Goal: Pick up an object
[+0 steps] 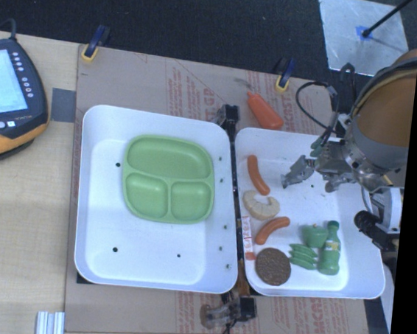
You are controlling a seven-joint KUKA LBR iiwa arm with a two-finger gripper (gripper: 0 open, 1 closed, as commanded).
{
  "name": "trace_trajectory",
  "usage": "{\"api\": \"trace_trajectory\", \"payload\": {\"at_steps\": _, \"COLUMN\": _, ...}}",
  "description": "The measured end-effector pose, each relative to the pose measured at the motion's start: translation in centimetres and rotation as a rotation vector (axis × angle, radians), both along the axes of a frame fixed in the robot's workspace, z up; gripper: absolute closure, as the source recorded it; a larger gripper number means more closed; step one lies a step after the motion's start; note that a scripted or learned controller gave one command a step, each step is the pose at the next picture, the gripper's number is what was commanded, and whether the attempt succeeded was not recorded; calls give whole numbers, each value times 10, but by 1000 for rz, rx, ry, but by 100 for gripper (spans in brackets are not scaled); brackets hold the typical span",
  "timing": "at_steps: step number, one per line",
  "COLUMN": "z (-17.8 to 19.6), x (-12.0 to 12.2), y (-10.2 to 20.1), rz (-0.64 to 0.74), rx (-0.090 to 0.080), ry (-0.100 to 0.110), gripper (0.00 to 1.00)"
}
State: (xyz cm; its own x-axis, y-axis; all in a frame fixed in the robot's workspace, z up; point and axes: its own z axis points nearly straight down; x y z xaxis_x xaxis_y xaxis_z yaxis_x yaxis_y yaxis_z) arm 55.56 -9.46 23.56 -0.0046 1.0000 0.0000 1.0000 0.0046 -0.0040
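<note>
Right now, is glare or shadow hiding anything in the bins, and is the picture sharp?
Camera view: soft overall; the left bin shows a bright patch but the green plate stays readable. The gripper is slightly blurred above the right bin, casting little shadow.

- The arm (384,107) reaches in from the right edge of the camera view, its bulk at upper right.
- Its orange band shows as a wide rounded surface, with grey casing curving above and below it.
- Black cables loop off the arm's left side, near the wrist.
- The wrist (350,159) sits below the band, a grey metal block pointing left and slightly downward.
- The gripper (312,177) extends from the wrist toward the left, tilted down.
- Two dark metal fingers (295,173) show, spread apart with a gap between the tips and nothing between them.
- A white and black housing sits at the right edge, below the wrist.
</note>
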Motion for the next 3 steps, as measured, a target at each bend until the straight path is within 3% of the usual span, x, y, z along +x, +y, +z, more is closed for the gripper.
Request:
{"api": "trace_trajectory", "payload": {"at_steps": 1, "z": -5, "x": 73, "y": 32, "rz": 0, "rx": -1, "ry": 0, "gripper": 0}}
{"api": "trace_trajectory", "payload": {"at_steps": 2, "z": -145, "x": 100, "y": 0, "rz": 0, "rx": -2, "ry": 2, "gripper": 0}}
{"api": "trace_trajectory", "payload": {"at_steps": 3, "z": -134, "x": 100, "y": -1, "rz": 2, "rx": -3, "ry": 2, "gripper": 100}}
